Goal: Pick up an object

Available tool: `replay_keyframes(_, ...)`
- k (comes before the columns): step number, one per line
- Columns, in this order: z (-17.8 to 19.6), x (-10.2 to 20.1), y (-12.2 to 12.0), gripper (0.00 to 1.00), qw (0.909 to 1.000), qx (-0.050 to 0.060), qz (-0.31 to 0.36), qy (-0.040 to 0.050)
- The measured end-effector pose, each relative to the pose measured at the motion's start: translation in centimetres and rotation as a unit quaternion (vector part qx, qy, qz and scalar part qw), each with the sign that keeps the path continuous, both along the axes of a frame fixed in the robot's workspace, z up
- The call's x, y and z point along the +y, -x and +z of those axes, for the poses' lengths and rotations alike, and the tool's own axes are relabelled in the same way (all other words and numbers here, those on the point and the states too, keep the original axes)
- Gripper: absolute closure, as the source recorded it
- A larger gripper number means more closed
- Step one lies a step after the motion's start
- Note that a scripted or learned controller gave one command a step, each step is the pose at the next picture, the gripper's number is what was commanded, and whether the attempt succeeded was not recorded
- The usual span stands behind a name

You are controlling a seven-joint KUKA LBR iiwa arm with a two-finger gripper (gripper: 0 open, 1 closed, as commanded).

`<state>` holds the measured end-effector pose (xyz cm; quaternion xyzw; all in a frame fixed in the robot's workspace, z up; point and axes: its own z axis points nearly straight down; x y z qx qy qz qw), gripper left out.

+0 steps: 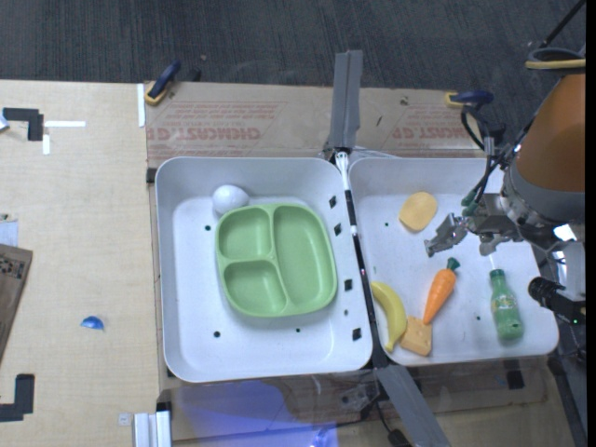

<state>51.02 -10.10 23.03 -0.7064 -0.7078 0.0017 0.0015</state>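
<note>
Your gripper (468, 235) hangs over the right bin (391, 180), fingers spread with nothing between them. The carrot (440, 290) lies just below it toward the bin's front edge, the bottle (506, 304) beside the right wall. I'd lower squarely over the carrot's middle, straddling its width, and keep clear of the banana (391, 313) at the left wall

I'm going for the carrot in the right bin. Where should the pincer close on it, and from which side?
Grip the carrot across its orange body near the middle, coming straight down from above. It lies flat and slanted, green top up-right, tip down-left touching the yellow-orange piece, so set the pincer across the long axis. The upper half looks safest, away from the banana.
</note>
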Motion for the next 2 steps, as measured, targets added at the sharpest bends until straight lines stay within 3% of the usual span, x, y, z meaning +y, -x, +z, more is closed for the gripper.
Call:
replay_keyframes(1,-12.1,-0.3,3.3,0.00,0.9937,0.000,0.112,-0.0011)
replay_keyframes(2,-14.1,-2.7,-3.5,0.00,0.9935,-0.001,0.114,-0.0007)
